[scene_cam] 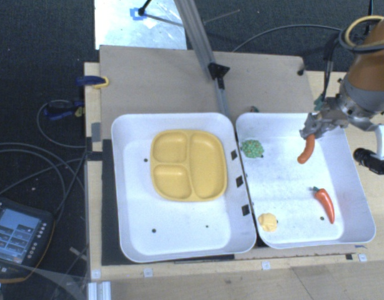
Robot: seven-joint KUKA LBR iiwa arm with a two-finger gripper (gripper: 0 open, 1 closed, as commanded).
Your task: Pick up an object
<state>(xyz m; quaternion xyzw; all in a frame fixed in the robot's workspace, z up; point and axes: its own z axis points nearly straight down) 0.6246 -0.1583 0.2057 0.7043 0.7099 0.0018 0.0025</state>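
Directly beneath the gripper (315, 130) we find an orange sausage-shaped object (306, 150) hanging upright, its top end pinched between the closed fingers, above the right bin (360, 192). We judge the hang follows from the end grip; a carrot (325, 204) lies below it.

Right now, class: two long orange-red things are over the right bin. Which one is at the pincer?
The plain orange one, hanging from the pincer. The other, green-stemmed, lies apart on the right bin floor.
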